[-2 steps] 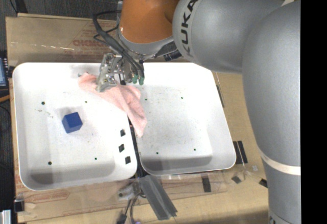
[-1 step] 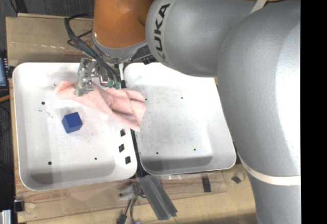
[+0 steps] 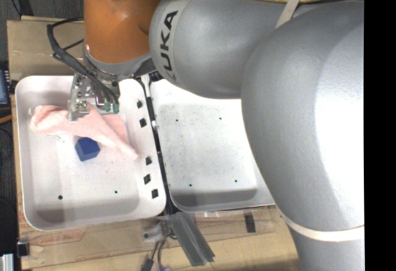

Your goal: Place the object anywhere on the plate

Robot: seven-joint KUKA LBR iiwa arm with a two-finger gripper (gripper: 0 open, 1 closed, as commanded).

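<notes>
Gripper (image 3: 83, 106) is seen low in the left bin (image 3: 37, 202), at its far end, under the orange band (image 3: 114, 13) of the arm (image 3: 278, 59). Whether it is closed or spread cannot be told — the metal parts are small and partly lost against what lies beneath. It is set over a pink cloth-like piece (image 3: 93, 124), which is spread flat across the upper part of the bin floor, one end near the left wall, the other tapering toward the inner wall. Contact between tool and pink piece looks likely but cannot be confirmed.

Just below the pink piece a small blue block (image 3: 87, 148) is noted, its upper edge touching or just under the pink edge — apart from the tool.

Right bin (image 3: 210, 158) is partly covered by the grey arm.
</notes>
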